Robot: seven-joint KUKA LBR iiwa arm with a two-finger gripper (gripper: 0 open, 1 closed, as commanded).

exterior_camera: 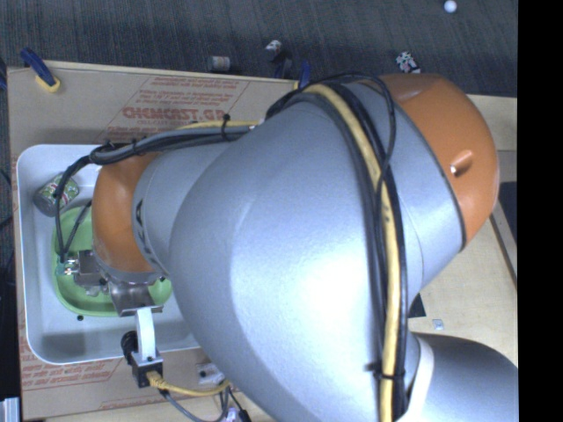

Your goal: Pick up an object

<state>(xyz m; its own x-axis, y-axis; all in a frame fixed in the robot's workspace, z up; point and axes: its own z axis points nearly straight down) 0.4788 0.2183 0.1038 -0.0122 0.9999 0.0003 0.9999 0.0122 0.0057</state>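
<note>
A: Far left first. What's at the edge?

B: Blue clamp with a yellow tip (40, 69) at the top-left corner of the cardboard sheet (176, 104). Below it, the left white bin (31, 262), rim and floor showing along its left and bottom sides.

A: Contents?

B: A crumpled silvery, foil-like object (51, 193) in the upper-left corner of the bin. Just beside it a green object (69, 284), ring- or bowl-shaped, lying on the bin floor and partly hidden under the wrist.

A: Any writing?

B: Red print on the cardboard, mirrored or upside down from here; one large word looks like "CHEMCAST" but I can't confirm it. Smaller lines too faint to read. More red print on the cardboard strip below the bin, unreadable.

A: End effector?

B: The end effector (88, 271) sits low over the green object, under the orange band (119, 227). Metal parts visible; open or closed, I cannot tell. Nothing seen gripped.

A: Moving right?

B: A white bracket (145, 337) with a yellow cable (189, 389) at the bin's lower edge. Then the grey arm body (308, 262), black and yellow cables running along it, a large orange joint cover (449, 156) at upper right. Bare surface (506, 262) beyond. Dark carpeted floor (176, 16) along the top with small scattered bits.
</note>
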